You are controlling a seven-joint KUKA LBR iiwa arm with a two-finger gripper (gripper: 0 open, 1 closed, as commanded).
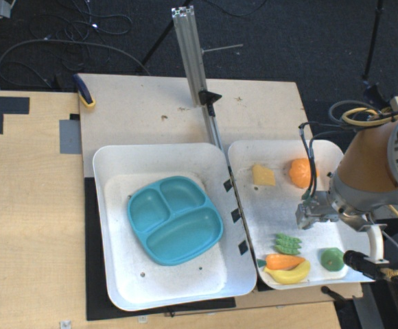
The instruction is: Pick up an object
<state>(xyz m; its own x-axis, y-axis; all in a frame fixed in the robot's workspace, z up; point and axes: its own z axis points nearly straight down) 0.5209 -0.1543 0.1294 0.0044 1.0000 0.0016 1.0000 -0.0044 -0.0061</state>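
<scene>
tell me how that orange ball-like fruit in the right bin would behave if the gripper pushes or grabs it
The orange fruit looks round, so a sideways push would probably roll it, perhaps against the bin wall close behind it. Its smooth curved surface may slip out of a two-finger pinch unless gripped across the middle. It looks like a toy, so likely light and rigid.

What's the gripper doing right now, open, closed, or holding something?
Gripper: over the right bin, between the orange and the green vegetable; open or shut cannot be told.
</scene>
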